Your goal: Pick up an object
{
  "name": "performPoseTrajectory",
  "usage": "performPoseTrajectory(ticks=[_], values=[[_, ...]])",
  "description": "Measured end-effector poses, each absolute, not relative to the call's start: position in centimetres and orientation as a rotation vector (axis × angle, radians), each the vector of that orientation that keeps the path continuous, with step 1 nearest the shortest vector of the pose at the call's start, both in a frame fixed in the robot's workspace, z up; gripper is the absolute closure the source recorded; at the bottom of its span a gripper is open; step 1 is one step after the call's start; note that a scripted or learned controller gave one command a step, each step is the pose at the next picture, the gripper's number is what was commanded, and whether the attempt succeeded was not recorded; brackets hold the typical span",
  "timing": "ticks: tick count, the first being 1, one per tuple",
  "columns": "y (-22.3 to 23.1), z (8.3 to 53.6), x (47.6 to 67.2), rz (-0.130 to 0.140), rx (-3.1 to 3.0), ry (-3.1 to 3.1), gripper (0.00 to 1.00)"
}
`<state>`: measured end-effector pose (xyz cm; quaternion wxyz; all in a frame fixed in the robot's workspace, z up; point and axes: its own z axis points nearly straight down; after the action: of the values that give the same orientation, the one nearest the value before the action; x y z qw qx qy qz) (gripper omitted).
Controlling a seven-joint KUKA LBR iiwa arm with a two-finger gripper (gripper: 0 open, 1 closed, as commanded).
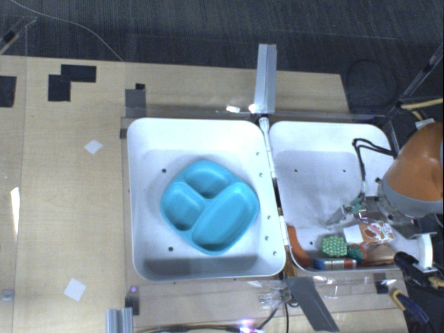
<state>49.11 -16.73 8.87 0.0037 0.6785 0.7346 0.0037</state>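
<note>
Robotics lab, wooden bench [55, 207], two white bins [142, 186], robot arm [416, 172], loose cables [361, 151], metal brackets [266, 78]

A blue divided tray [209, 205] lies in the left white bin [142, 186] on the wooden bench [62, 207].

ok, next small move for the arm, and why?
Probably a short drop toward the pile at the right bin's near edge. The gripper sits just above those small items, with nothing visibly between its fingers. The blue tray lies alone in the left bin, a farther reach.
</note>
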Motion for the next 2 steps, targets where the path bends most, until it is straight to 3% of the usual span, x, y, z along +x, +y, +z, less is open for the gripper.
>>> performPoseTrajectory(ticks=[1,2], values=[[-13.9,9.0,49.3,0.007,1.557,2.706,0.00],[-10.4,9.0,54.8,0.008,1.195,2.895,0.00]])
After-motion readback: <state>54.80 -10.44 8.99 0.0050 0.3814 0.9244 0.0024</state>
